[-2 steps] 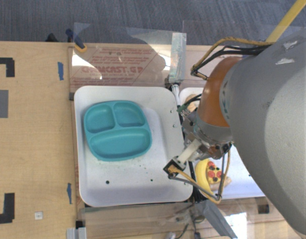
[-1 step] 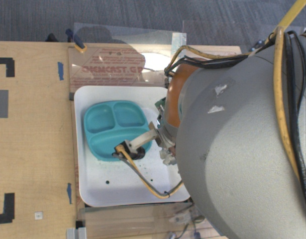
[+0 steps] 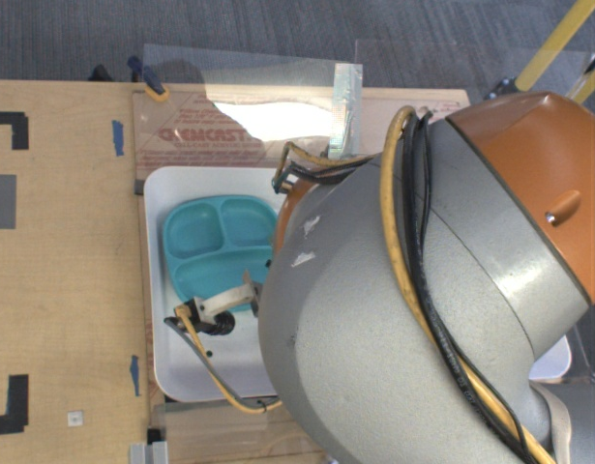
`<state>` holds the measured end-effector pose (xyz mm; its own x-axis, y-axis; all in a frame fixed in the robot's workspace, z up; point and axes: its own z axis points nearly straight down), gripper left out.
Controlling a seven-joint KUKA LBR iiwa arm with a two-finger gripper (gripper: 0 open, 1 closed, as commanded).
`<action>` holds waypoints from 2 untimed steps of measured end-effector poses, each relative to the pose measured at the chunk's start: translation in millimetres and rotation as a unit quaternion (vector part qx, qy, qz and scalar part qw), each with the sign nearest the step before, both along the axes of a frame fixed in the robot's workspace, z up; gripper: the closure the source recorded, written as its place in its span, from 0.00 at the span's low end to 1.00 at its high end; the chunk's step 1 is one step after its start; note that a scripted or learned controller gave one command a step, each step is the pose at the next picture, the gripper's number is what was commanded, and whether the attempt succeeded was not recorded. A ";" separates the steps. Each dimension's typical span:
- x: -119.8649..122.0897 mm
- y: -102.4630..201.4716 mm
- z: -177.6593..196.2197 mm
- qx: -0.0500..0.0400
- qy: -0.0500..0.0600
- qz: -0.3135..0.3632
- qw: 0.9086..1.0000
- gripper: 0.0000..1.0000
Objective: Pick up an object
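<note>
A teal divided plate [image 3: 215, 245] lies in the left white bin [image 3: 166, 356], toward its far side. The grey arm [image 3: 403, 307] with its orange band [image 3: 534, 177] reaches in from the right and covers most of the bin's right part. My gripper [image 3: 251, 293] is low over the plate's near right edge, and the wrist hides nearly all of it. I see nothing held in it.
A clear plastic sheet [image 3: 258, 114] leans behind the bin on the wooden bench [image 3: 65, 259]. The bin's near left floor shows bare white. A corner of the right bin [image 3: 553, 361] peeks out under the arm.
</note>
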<state>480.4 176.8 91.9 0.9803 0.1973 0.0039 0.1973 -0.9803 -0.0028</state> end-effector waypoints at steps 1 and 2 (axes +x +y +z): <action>-0.2 47.4 153.0 0.002 -0.003 0.045 0.999 1.00; -4.4 45.8 27.4 -0.005 0.007 0.000 1.000 1.00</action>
